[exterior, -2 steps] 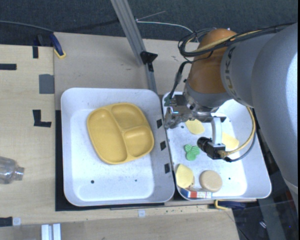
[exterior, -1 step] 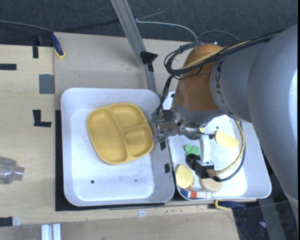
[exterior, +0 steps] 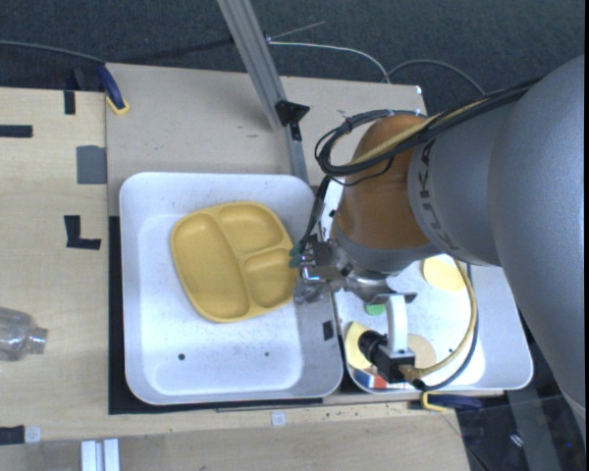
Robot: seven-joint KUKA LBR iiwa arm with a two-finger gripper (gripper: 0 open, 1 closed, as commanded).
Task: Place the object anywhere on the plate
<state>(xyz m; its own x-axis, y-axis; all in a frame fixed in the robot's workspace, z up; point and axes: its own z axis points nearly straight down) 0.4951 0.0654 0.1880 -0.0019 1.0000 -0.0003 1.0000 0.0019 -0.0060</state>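
The gripper [exterior: 309, 271] is seen low over the right rim of the plate [exterior: 231, 258], just beside the wall [exterior: 319, 361] that divides the two bins. Whether it is wide or narrow cannot be told, as the wrist hides it. A teal speck [exterior: 296, 257] is seen at the gripper, touching or just above the plate's rim. It may be the object, but a grasp on it cannot be confirmed.

If the object is let go here, it could be dropped onto the rim and tipped off into the left bin [exterior: 137, 263], or lost over the wall. The plate could also be nudged or pinned by the gripper, since it is so close to the rim. Should nothing be held, the release would be made in vain.

Ample room is offered leftward, where the plate's compartments lie bare and well apart from the bin's walls. To the right, space is crowded by the wall, a green piece [exterior: 374, 309] and a yellow disc [exterior: 446, 273] in the right bin [exterior: 506, 361].
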